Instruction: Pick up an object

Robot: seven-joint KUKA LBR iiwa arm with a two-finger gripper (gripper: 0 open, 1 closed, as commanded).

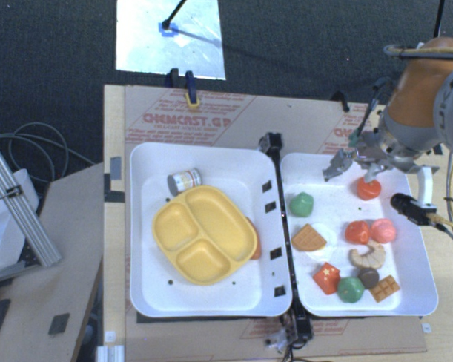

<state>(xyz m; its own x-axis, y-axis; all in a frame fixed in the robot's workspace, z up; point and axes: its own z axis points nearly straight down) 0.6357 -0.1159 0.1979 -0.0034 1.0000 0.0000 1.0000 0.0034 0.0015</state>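
Arm: the grey arm with its orange band (426, 83) enters from the upper right of the frame and hangs over the far end of the right bin (429, 284).
Gripper: the gripper (354, 171) hovers with its two fingers spread apart, one toward frame centre, one by the red piece; nothing sits between them.
Likely target: a red tomato-like toy (369, 189) lies in the upper right of the right bin, just beside the nearer finger; judged the closest candidate, not yet gripped.
Other candidates, right bin: green round piece (301, 204), orange wedge (309, 238), red round piece (357, 232), pink round piece (383, 231), beige curved piece (368, 256), red block with a star (326, 277), green ball (350, 289), waffle-like brown piece (385, 287). They lie loose and scattered, apparently so any one can be taken singly.
Left bin (145, 285): holds a yellow divided tray (204, 233) and a small can (184, 181) on its side, touching the tray's upper edge.
Stage: approach, as judged; descent and closing remain.
Risk: the crowded lower pieces may be nudged; the round toy may roll from the fingers.
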